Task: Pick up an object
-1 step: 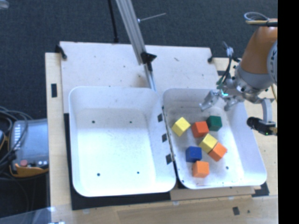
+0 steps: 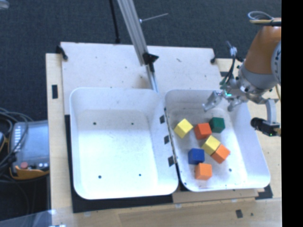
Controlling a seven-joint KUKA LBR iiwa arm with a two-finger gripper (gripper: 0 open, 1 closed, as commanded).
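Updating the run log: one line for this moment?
gripper above right bin | jaws open | nothing held | seven cubes in bin

Two shallow white bins, the left bin (image 2: 80, 126) and the right bin (image 2: 251, 145), are set side by side on the pale tabletop (image 2: 104, 60).

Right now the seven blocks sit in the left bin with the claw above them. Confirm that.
Wrong bin. The camera view shows the seven blocks in the right bin, not the left bin. The claw is above them, near that bin's far edge.
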